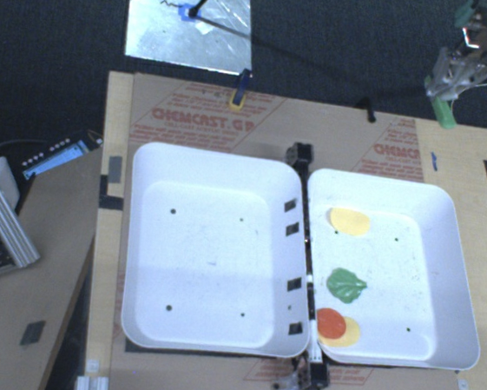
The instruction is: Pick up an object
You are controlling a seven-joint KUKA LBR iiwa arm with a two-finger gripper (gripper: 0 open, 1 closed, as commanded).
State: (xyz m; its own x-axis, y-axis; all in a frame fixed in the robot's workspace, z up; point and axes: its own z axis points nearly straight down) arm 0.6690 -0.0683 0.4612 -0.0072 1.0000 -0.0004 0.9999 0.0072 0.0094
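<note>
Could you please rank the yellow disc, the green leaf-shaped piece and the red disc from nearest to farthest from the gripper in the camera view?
From the gripper at the upper right:
1. Yellow disc, at the far end of the right bin.
2. Green leaf-shaped piece, mid-bin.
3. Red disc, at the bin's near-left corner.

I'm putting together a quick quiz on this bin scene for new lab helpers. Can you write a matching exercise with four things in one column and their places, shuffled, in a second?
Things:
1. pale yellow disc
2. green leaf-shaped piece
3. red disc
4. gripper

Places:
A. middle of the right bin, near its left wall
B. above the bench's far right corner, outside both bins
C. near front of the right bin, overlapping a yellow piece
D. far part of the right bin

Pairs: 1-D, 2-A, 3-C, 4-B
</note>
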